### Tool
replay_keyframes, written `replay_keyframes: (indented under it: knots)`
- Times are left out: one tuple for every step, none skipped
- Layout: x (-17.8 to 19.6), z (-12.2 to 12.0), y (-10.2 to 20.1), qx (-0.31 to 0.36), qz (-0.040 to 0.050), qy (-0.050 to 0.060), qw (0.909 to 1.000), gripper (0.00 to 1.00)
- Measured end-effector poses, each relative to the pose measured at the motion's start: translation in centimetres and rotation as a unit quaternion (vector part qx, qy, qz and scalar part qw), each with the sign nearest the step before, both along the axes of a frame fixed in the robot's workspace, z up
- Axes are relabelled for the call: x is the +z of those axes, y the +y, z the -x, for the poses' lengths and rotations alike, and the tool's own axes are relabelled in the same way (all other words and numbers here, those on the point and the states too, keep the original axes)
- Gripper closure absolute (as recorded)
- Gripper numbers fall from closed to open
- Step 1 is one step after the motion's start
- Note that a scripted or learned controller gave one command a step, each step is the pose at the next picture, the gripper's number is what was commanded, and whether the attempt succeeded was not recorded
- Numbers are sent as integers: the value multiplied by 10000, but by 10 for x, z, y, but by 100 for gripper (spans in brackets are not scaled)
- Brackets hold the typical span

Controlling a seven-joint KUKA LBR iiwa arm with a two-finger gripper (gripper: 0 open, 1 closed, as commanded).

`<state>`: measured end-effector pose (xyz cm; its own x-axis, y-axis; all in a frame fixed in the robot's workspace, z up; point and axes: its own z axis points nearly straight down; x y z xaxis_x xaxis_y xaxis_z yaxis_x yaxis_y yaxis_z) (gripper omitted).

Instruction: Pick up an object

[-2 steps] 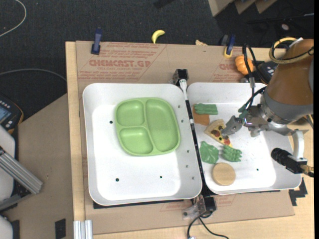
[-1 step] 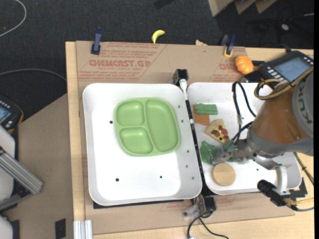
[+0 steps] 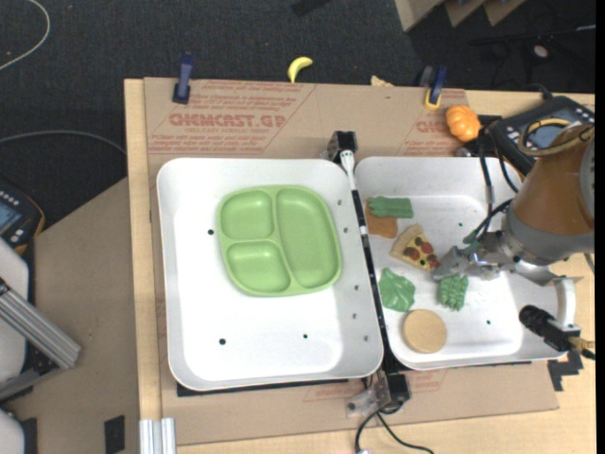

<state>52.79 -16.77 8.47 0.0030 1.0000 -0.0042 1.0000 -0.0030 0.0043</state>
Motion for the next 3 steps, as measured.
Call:
replay_keyframes:
  knots:
    - [11, 1, 3, 8, -12, 3, 10000, 100]
    - [105, 49, 89, 54, -37, -4, 10000, 100]
    - [188, 47, 179, 79, -42, -32, 10000, 100]
